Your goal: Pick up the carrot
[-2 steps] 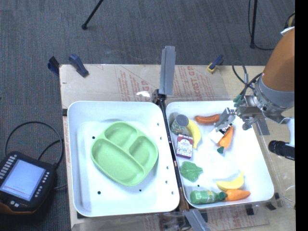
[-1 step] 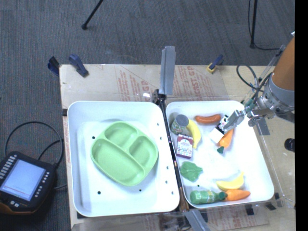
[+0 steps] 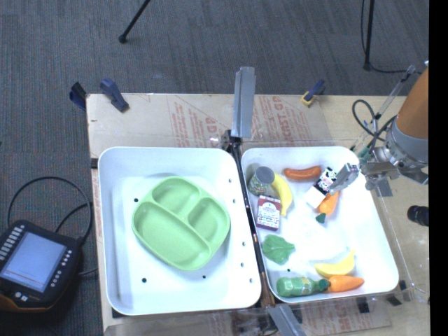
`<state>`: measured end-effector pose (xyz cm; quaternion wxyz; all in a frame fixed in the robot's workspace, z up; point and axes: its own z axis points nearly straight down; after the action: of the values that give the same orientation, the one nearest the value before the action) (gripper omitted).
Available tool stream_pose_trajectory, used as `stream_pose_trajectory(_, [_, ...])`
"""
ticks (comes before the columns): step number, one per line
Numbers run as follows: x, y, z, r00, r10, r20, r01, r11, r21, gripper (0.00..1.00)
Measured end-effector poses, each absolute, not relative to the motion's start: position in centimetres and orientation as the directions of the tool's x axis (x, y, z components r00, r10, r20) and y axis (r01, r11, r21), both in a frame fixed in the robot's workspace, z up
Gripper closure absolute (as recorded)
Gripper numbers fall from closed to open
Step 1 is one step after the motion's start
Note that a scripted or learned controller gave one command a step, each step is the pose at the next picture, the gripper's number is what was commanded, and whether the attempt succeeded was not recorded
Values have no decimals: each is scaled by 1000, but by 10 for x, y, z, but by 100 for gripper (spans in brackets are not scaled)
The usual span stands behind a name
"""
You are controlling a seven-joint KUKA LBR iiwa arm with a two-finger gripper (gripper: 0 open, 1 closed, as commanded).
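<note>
Even, diffuse light is coming down from overhead, and the whole scene is reading bright without harshness. The two white bins (image 3: 112,187) are glowing near overexposure, their walls washing out and losing detail. Shadows are staying soft and short, pooling faintly under the green plate (image 3: 180,222) on its lower side. The dark carpet (image 3: 210,33) is sitting dim and slightly grainy. Focus is looking soft all over, small labels blurring, and the arm (image 3: 416,117) is smearing a little at the right.
</note>
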<state>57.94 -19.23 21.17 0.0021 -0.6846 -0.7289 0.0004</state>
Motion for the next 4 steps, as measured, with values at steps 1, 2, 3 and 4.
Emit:
stream_pose_trajectory(1, [515,-162,197,88,996,3,996,-88,-6,0])
stream_pose_trajectory(2, [575,-181,171,19,1000,1,1000,-19,-4,0])
stream_pose_trajectory(3, [587,-203,85,107,994,7,994,-107,-7,0])
stream_pose_trajectory(4, [586,-203,94,109,994,7,994,-108,-11,100])
